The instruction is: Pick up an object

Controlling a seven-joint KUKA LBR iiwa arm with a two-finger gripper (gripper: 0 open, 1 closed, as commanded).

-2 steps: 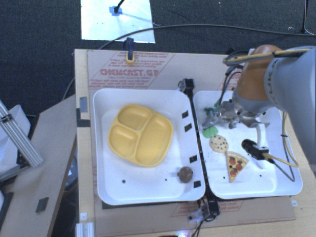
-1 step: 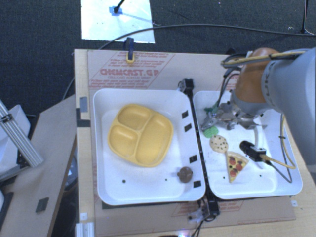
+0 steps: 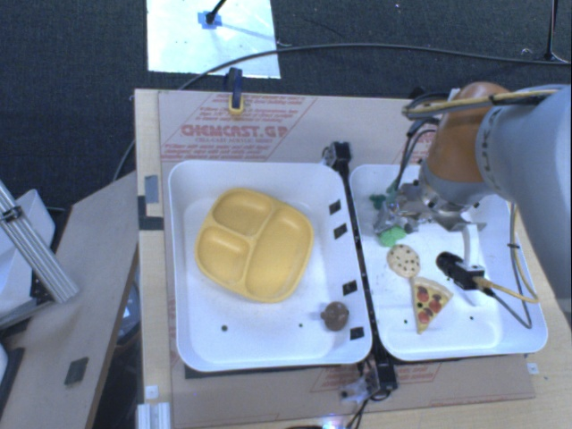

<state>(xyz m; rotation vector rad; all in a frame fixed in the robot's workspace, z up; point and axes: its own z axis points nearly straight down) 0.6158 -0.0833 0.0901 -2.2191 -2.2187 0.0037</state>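
1. The arm (image 3: 527, 150) is cut off by the right edge of the view.
2. The tool (image 3: 393, 211) is a small dark cluster; its fingers are too small to make out.
3. A green thing (image 3: 391, 236) just below it is partly covered, its shape unclear.
4. The right bin's (image 3: 465, 342) far wall is hidden behind the arm.
5. The desk (image 3: 259, 119) is cut off at the bottom edge.

Yellow divided plate (image 3: 255, 243) in white left bin (image 3: 192, 329); brown round piece (image 3: 335, 315) nearby. White right bin (image 3: 500, 333): green piece (image 3: 391, 236), tan dark-speckled cookie (image 3: 404, 260), red-dotted orange pizza slice (image 3: 428, 302). Grey arm (image 3: 527, 150), orange band (image 3: 456, 141).
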